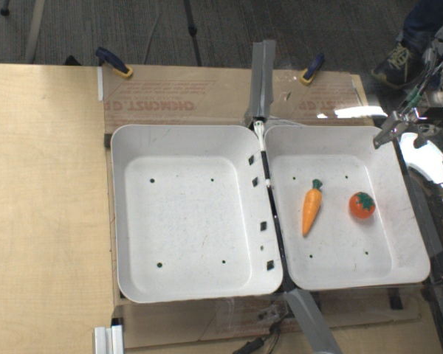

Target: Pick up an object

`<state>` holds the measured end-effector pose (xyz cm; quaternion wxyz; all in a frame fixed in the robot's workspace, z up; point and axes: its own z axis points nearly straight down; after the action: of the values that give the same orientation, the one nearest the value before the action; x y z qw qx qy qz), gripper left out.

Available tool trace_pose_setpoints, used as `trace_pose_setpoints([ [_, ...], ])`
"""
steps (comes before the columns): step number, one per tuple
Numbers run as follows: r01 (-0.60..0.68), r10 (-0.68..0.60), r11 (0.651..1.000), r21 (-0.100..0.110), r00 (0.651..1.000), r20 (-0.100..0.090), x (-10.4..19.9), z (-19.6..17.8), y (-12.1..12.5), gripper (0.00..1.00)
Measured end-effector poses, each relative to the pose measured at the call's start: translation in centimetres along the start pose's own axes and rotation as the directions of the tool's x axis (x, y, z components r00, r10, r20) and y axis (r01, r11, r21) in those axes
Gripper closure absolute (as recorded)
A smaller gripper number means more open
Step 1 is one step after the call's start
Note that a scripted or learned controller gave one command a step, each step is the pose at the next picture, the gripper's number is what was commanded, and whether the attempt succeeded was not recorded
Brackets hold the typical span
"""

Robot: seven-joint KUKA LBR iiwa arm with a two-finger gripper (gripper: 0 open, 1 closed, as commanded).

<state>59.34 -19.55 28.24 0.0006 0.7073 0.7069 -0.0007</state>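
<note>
claw (399,127) hangs over the right bin's (399,271) far right corner; whether it is clenched cannot be told. smooth orange carrot (311,207) lies mid-bin, long axis near to far, green top toward the far edge. round tomato (362,205) sits beside it.

matt white plastic bins (133,220), pale wooden bench (44,198)
</note>
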Motion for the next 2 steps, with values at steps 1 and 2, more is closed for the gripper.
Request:
trace_pose_setpoints([
  [1, -0.015, 0.015, 1.000, 0.005, 1.000, -0.002, 8.3, 13.0, -6.3, 0.00],
  [2, 0.052, -0.052, 0.999, 0.003, 0.999, -0.002, 10.2, 19.2, -1.0, 0.00],
])
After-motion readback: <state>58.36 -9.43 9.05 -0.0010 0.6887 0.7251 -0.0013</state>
